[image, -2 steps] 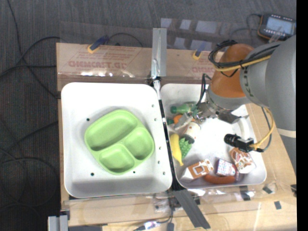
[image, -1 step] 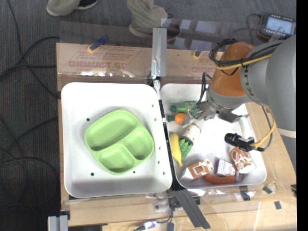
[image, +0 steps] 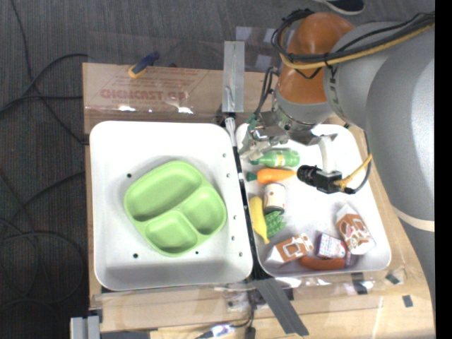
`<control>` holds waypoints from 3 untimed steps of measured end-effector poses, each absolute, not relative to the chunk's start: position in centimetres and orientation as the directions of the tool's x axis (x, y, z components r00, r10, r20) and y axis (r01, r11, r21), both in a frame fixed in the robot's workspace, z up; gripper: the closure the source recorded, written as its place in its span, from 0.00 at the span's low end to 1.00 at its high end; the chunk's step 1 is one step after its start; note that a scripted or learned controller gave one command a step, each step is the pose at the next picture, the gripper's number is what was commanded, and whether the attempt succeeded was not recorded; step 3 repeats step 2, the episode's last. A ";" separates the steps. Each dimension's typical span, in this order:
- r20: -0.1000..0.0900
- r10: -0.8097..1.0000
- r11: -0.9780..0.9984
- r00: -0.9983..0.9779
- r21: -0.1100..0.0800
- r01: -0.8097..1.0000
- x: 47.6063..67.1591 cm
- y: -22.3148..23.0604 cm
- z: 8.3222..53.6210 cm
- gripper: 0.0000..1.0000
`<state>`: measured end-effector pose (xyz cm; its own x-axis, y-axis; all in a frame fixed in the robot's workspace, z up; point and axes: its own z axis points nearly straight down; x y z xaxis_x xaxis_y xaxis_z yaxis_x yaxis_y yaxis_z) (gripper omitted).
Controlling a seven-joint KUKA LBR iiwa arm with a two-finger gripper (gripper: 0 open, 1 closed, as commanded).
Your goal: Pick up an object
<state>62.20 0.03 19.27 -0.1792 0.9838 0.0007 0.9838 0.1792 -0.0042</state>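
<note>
While gripper (image: pixel 256 134) sits low at right bin (image: pixel 367 256) far-left corner, we cannot tell its state. Nearest targets: green bottle (image: pixel 277 159), carrot (image: pixel 276 176) just beside it, along left wall. We judge risk: wall and divider (image: pixel 239 182) crowd approach; items touching, so closure may nudge or catch two. Open room: bin centre. Left bin (image: pixel 106 260) holds green tray (image: pixel 175 207).

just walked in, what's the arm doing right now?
The arm's gripper is down at the far-left corner of the right bin, just above a green bottle and an orange carrot. Nothing visibly sits between its fingers. More toy food lies nearer the camera. The left bin holds a green divided plate.
</note>
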 end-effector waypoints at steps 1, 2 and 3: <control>-0.001 0.979 0.203 -0.203 -0.004 0.979 61.9 -2.3 26.8 1.00; -0.001 0.969 0.249 -0.249 -0.007 0.969 55.9 -4.2 23.0 1.00; -0.001 0.969 0.249 -0.249 -0.007 0.969 55.9 -4.2 23.0 1.00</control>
